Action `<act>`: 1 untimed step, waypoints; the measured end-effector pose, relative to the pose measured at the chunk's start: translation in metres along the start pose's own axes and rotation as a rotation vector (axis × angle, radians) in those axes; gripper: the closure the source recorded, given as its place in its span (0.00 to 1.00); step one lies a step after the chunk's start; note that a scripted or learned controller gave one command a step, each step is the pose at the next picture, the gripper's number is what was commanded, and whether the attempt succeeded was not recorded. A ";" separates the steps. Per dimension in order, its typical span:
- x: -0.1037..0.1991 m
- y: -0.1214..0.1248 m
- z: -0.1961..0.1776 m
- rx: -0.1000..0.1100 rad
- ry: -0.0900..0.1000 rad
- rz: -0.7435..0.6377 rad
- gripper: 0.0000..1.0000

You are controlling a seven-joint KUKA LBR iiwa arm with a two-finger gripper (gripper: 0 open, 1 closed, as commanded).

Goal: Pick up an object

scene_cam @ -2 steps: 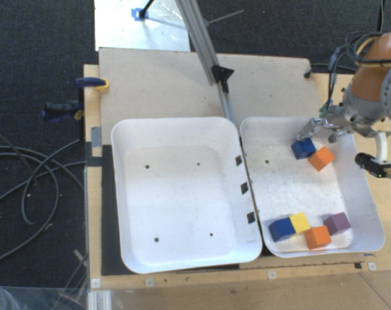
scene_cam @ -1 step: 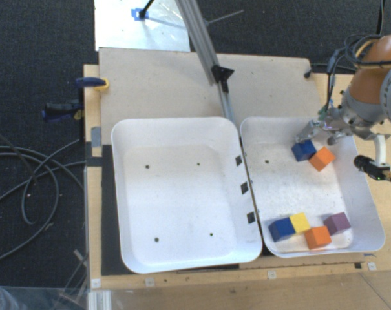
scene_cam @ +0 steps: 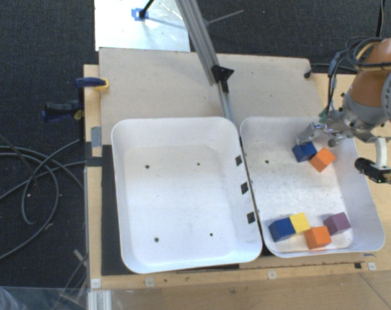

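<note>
Right bin (scene_cam: pixel 357 202), blue cube (scene_cam: pixel 304 152) beside orange cube (scene_cam: pixel 322 159) — arm (scene_cam: pixel 369 95) cropped

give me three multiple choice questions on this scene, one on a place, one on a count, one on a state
1. Where do the blocks lie?
A. all in the right bin
B. all in the left bin
C. split between both bins

2. How many orange blocks are there?
A. one
B. two
C. four

3. How does the gripper stand to the blue block near it?
A. it has lifted the block high above the bench
B. it is low in the bin beside the block, which rests on the bin floor
C. it is over the left bin, far from the block

Answers:
1. A: all six blocks sit in the right bin, two near its far end and four at its near end.
2. B: one orange block lies by the blue block, another orange block in the near group.
3. B: the gripper sits just beyond the blue block, which lies on the floor.
</note>
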State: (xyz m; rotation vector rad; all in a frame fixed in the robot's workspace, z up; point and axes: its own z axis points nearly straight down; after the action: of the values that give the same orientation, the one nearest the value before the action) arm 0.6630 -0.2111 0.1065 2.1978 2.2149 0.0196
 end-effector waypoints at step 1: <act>-0.001 0.001 -0.013 -0.006 -0.001 -0.001 1.00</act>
State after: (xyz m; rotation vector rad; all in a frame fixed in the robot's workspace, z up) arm 0.6640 -0.2118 0.1192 2.1930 2.2130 0.0254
